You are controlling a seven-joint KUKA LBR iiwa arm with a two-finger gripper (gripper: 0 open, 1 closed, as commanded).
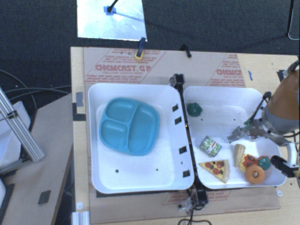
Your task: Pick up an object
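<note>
My gripper point(240, 134) hangs over the right part of the right bin point(220, 102), below the grey arm with its orange band point(287, 97). Just under it lies a tan cone-shaped piece point(239, 153). To that piece's right sit a red toy point(249, 161), a teal toy point(264, 162) and an orange donut point(255, 174). A pizza slice point(216, 168) lies by the bin's front wall. A small green-and-white can point(210, 146) lies left of the gripper. A dark green toy point(194, 109) rests near the bin's back left corner. I see nothing held.
The left bin point(101, 172) holds a blue divided plate point(129, 126). A ridge with black clips point(182, 135) separates the two bins. Cardboard point(122, 67) lies under both bins, with a shiny metal sheet point(110, 13) behind it.
</note>
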